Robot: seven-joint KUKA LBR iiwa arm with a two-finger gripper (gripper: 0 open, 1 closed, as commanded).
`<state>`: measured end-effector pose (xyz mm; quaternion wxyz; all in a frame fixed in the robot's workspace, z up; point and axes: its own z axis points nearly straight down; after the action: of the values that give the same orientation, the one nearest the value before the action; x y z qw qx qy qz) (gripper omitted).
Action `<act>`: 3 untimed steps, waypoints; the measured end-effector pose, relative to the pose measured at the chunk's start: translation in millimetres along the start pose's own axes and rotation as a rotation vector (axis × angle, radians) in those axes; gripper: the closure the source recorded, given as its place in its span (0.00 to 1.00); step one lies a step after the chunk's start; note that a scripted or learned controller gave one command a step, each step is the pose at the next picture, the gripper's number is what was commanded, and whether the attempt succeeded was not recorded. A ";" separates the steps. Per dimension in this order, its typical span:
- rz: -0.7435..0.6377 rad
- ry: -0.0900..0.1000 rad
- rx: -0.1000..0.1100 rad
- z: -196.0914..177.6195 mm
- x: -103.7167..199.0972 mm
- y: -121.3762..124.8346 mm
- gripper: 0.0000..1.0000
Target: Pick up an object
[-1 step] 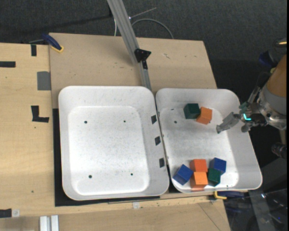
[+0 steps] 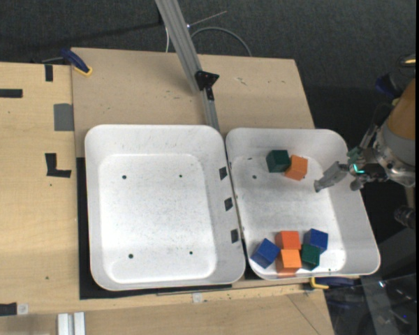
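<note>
Starting at the bottom of the frame, we've got a tight cluster of blocks in the lower right corner of the right bin (image 2: 335, 142): a blue block (image 2: 265, 252) at the left end, two orange ones stacked in the picture, the upper orange block (image 2: 288, 239) and the lower orange block (image 2: 290, 259), then a small blue block (image 2: 317, 239) and a dark green block (image 2: 310, 256) touching them on the right. All packed together, so not an easy grab, we'd guess.

Moving up the frame, the gripper (image 2: 328, 179) sits at the right-hand rim of that bin, middle right of the picture, with a grey finger poking down-left over the bin floor. We honestly can't tell how wide it's spread from this angle, and we see nothing in it.

The relation that matters: the nearest candidates are the green cube (image 2: 277, 160) and the orange cube (image 2: 297, 167), touching each other in the upper part of the right bin. They lie to the left of the gripper and slightly up-frame, orange one closer. The pair's long line runs roughly left-right. We'd say the move is a short slide left.

The left bin (image 2: 153, 135) is well off to the left.

Labels or writing: none we can read.
</note>
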<state>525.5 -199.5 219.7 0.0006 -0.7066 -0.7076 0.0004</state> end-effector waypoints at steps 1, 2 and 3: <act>0.001 0.001 0.005 43.7 3.5 -1.7 0.00; 0.000 0.000 0.004 88.1 7.3 0.4 0.00; 0.000 -0.001 0.003 130.4 8.1 -0.5 0.00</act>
<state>524.8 -191.3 89.3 0.0014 -0.7067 -0.7075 0.0015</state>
